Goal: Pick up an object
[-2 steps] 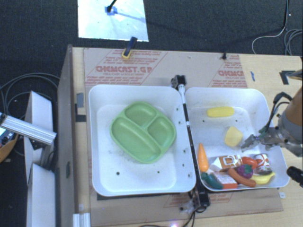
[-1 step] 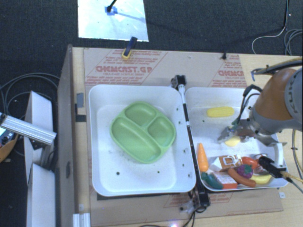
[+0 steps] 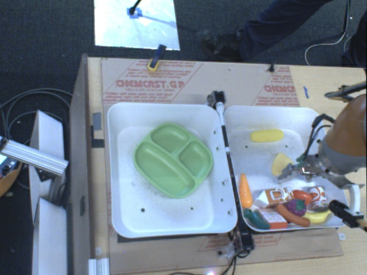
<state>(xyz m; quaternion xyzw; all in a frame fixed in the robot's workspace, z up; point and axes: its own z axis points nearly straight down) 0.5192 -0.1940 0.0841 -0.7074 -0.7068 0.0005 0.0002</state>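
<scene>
I see the gripper (image 3: 302, 169) hanging over the right bin (image 3: 291, 117), coming in from the right side of the view, with the orange band of the arm (image 3: 347, 133) above it. Its metal tips sit close to the pale yellow wedge (image 3: 280, 164), which lies just to their left and slightly toward the far wall; I judge this wedge to be the likeliest pick, though the task names none. I cannot tell whether the tips are apart or together, since they blur into the wrist hardware and cables, and nothing is visibly held between them.

The relation I care about: the wedge is on the bin floor just left of the tips, clear of the clutter. Its long axis seems to run from near-left to far-right, but it is too small to be sure. Farther back lies a yellow oblong piece (image 3: 266, 135), its long axis running left to right, well apart from the tips. Along the near wall sits a crowded heap: an orange carrot (image 3: 245, 191), a red sausage (image 3: 291, 215), a small banana (image 3: 318, 216) and a printed carton (image 3: 279, 195), all touching or overlapping.

The left bin (image 3: 166, 225) holds a green divided plate (image 3: 173, 160), far from the arm
</scene>
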